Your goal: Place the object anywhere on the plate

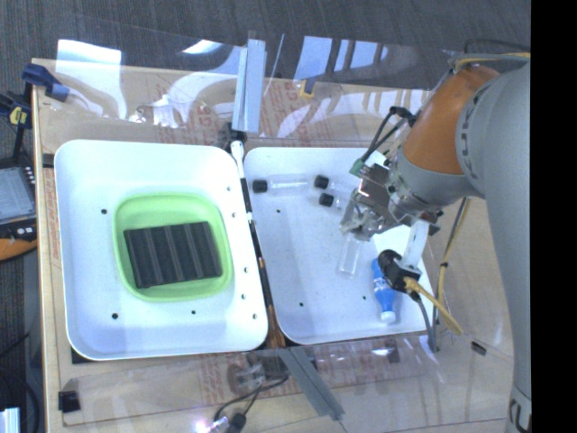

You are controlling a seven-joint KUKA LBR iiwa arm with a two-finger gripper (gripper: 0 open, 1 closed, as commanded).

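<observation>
Blue tube by right bin's near edge | gripper just above

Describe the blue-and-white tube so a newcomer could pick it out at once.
Take the right bin of the two white bins, then its near right corner, below the gripper. There lies the tube, white with a blue label. The other small pieces in that bin are black or clear.

Gripper low, arm bent
</observation>
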